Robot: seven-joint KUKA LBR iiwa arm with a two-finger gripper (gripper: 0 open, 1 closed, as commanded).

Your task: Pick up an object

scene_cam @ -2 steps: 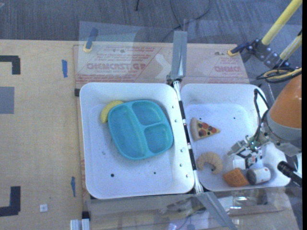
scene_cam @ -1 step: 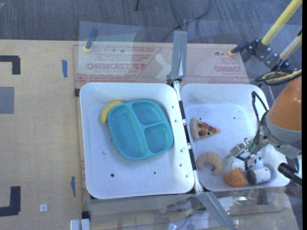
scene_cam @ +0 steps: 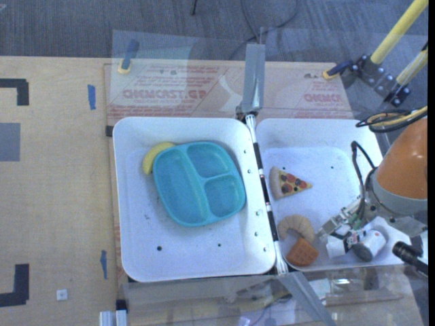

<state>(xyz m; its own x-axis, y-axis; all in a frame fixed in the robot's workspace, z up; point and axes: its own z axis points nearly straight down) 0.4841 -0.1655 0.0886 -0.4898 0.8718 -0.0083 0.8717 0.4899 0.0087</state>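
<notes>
Wooden bench (scene_cam: 54, 202); glossy teal divided plate (scene_cam: 198, 183); triangular pizza slice (scene_cam: 289, 183); claw (scene_cam: 340, 224) grip state unclear.

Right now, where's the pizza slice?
The pizza slice lies in the right bin, near its left wall, above the croissant in the camera view and left of the gripper.

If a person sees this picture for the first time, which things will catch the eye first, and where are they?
The eye goes first to the blue divided plate in the left bin, with a yellow object showing from under its upper left edge. Next comes the arm's orange band at the right edge, above the right bin. In that bin lie a toy pizza slice, a tan croissant-like piece and an orange piece.
</notes>
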